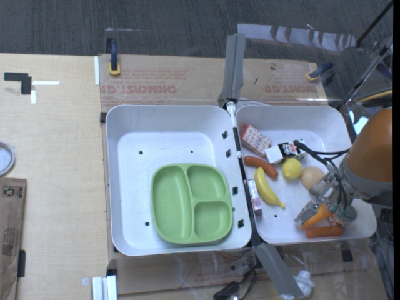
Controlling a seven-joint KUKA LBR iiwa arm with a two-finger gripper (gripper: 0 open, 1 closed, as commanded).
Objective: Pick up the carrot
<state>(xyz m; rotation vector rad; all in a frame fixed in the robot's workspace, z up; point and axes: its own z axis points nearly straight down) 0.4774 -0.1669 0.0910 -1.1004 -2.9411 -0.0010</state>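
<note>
The carrot [319,217] is a bright orange piece lying near the front right corner of the right bin [275,119]. My gripper [323,210] is lowered right over it, with the grey wrist and its orange band rising to the right. Parts of the gripper cover the carrot's upper side, so just a short orange stretch shows beneath it.
A long red-orange piece [324,232] lies just in front of the carrot. A tan round item [312,177], a lemon [292,168], a banana [267,189], a sausage [259,163] and a red-white box [255,139] share the right bin. The left bin holds a green divided plate [192,203].
</note>
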